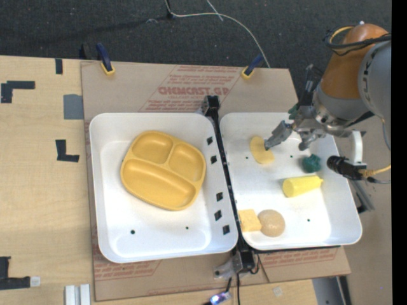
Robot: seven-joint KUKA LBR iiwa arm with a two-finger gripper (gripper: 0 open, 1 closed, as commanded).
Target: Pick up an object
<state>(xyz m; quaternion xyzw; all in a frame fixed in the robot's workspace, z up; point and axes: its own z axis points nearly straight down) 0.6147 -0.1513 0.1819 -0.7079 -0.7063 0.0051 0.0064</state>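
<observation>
From the overhead camera we've got the gripper (291,138) hanging over the right bin (343,230), jaws spread wide with nothing between them. One finger (276,136) sits just beside a pale yellow blob (260,151) at the bin's upper left. Also in that bin: a small green piece (311,164), a yellow cylinder-ish thing (302,185), a beige ball (271,223) touching a yellow block (249,220). The left bin (102,189) has a yellow divided plate (163,169).
</observation>
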